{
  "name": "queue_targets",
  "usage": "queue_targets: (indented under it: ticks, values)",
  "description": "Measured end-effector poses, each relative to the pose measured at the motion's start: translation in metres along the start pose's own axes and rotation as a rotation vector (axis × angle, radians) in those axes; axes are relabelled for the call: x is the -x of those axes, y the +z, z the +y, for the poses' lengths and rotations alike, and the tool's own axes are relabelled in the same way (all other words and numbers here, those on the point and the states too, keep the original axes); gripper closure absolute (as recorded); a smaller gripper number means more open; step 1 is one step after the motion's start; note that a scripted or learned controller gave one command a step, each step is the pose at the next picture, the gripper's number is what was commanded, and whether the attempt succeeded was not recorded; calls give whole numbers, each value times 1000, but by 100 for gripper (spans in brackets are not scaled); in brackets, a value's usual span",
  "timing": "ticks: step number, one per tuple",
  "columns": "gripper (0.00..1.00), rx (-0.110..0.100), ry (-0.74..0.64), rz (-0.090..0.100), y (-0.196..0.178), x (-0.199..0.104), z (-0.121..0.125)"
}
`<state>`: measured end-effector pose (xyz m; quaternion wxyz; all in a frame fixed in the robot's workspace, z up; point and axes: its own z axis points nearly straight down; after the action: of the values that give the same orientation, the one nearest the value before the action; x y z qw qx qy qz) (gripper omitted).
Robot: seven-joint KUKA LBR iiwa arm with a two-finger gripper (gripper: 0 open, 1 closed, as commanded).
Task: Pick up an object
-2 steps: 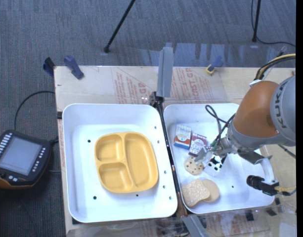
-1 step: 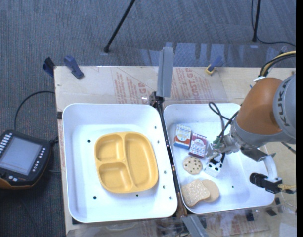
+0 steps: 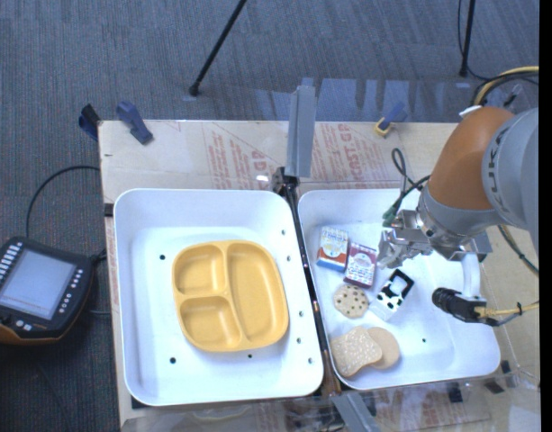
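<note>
My gripper [image 3: 398, 248] hangs over the right bin [image 3: 456, 349], near its middle. Just left of it lies a small red and pink carton [image 3: 360, 265]. Further left is a blue and white carton [image 3: 332, 247]. A black and white block [image 3: 393, 293] lies just in front of the gripper. A round chocolate-chip cookie [image 3: 351, 301] sits left of the block. At the bin's front lie a bread slice [image 3: 354, 352] and a tan round piece [image 3: 386, 345]. I see nothing held in the gripper.
The left bin [image 3: 140, 241] holds a yellow three-compartment plate [image 3: 229, 293]. A grey post [image 3: 301, 138] rises behind the divider between the bins. A teach pendant [image 3: 32, 286] lies on the floor at the far left. A black cable connector [image 3: 456, 302] hangs over the right bin's right side.
</note>
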<state>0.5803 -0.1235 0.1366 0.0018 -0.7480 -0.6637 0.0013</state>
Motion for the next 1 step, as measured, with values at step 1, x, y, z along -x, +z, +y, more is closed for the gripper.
queue_targets:
  ticks: [1]
  values:
    - [0,-1,0,0,0,0,0]
